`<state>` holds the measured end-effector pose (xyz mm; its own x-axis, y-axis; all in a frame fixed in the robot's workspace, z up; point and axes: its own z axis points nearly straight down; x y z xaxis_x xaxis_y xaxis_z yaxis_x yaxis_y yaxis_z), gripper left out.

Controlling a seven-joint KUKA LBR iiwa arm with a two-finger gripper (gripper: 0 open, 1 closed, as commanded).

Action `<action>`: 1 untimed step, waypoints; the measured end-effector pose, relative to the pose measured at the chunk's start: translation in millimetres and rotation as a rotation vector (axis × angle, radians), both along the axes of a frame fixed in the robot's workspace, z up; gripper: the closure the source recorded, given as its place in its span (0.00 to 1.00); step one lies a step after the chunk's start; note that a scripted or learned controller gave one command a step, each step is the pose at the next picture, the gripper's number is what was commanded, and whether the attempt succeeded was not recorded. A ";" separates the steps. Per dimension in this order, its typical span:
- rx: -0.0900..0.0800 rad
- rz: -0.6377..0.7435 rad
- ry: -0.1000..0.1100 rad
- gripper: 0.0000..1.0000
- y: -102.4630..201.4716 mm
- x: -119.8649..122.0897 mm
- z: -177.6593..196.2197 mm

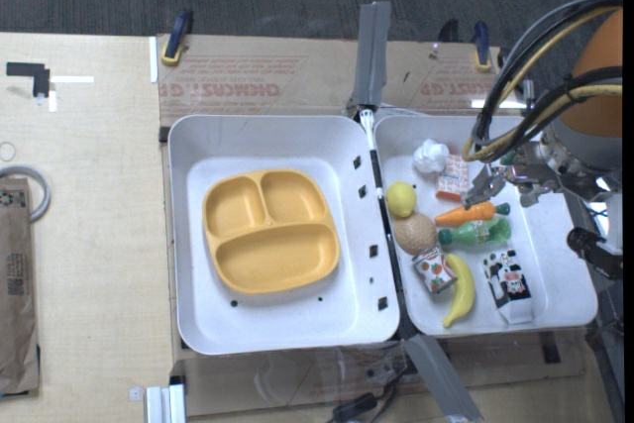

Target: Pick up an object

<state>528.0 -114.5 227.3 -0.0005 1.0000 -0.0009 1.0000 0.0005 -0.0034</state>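
1. The pincer is seen low over the right bin, reaching in from the right, with its tip just above the orange carrot.
2. The carrot lies across the middle of the right bin, directly under the pincer tip; whether it is touched cannot be told.
3. Whether the pincer is spread or pressed together cannot be told, since its tip is small, dark and blurred against the items beneath.
4. The wrist and upper arm are cut off at the right edge, and black and yellow cables are looped in front of them.
5. A green bottle is lying just below the carrot, touching or nearly touching it.
6. A yellow lemon and a brownish round fruit are placed to the left of the carrot, near the bin's left wall.
7. A banana, a small red-and-white can and a black-and-white carton are set along the near side of the bin.
8. A crumpled white object and a small red-and-white packet are found at the far side, beside the pincer.
9. A yellow divided plate is held in the left bin.
10. A brown paper bag lies on the tabletop at far left.
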 end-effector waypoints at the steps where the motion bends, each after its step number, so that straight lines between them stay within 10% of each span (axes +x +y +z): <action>1: 0.001 0.026 0.000 0.00 -24.8 -48.7 -33.9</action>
<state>479.3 -139.3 193.4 -0.0264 0.9997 -0.0003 0.9996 0.0264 -0.0034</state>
